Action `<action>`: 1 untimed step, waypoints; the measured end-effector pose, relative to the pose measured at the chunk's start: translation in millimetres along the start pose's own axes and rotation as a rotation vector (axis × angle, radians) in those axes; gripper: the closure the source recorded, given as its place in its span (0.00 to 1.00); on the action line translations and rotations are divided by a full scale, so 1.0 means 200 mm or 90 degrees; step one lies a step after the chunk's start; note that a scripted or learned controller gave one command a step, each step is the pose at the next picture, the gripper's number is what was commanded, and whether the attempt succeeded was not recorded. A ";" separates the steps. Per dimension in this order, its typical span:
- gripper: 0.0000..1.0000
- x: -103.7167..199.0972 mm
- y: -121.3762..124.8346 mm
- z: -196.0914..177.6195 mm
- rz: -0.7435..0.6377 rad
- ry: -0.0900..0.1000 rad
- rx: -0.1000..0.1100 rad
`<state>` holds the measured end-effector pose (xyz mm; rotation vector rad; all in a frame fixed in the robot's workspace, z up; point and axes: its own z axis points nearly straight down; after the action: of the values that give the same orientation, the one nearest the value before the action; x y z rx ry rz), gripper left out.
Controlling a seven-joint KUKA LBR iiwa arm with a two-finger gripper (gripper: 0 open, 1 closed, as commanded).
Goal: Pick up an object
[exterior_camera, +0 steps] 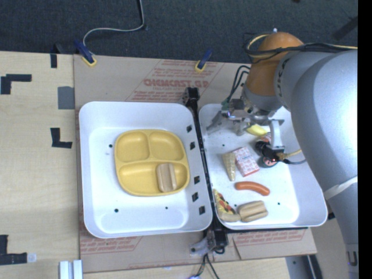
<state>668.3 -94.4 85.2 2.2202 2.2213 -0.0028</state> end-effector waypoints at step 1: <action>0.00 -0.01 0.00 0.00 -0.001 0.000 -0.001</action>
<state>668.6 -96.4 85.2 2.2189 2.2224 -0.0011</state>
